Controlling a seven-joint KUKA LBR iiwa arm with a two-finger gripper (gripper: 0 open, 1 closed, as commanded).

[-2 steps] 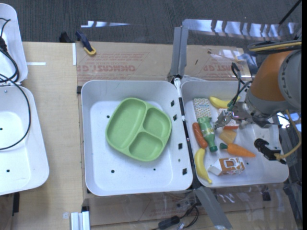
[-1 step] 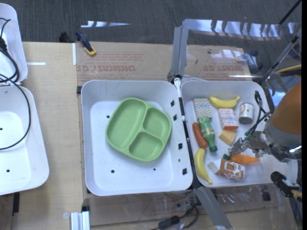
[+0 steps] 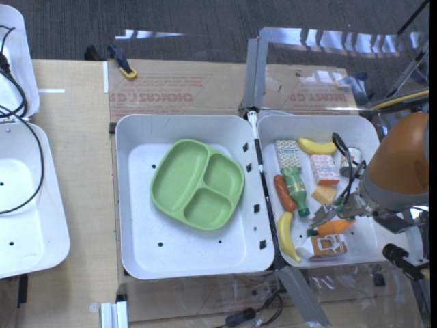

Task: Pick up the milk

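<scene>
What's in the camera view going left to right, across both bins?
Green divided plate in the left bin → in the right bin: yellow banana at its left wall → green bottle → wedge of cheese → grey arm with orange band.

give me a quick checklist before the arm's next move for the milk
1. Milk found: ok, likely the white carton lying in the right bin's far left corner.
2. Tool over the milk: not ok, it sits nearer the front, by the cheese wedge and the orange carton.
3. Room around the milk: not ok, the green bottle lies right at its near end.
4. Tool free of other items: cannot tell.
5. Green plate out of the way: ok, it is in the left bin.
</scene>
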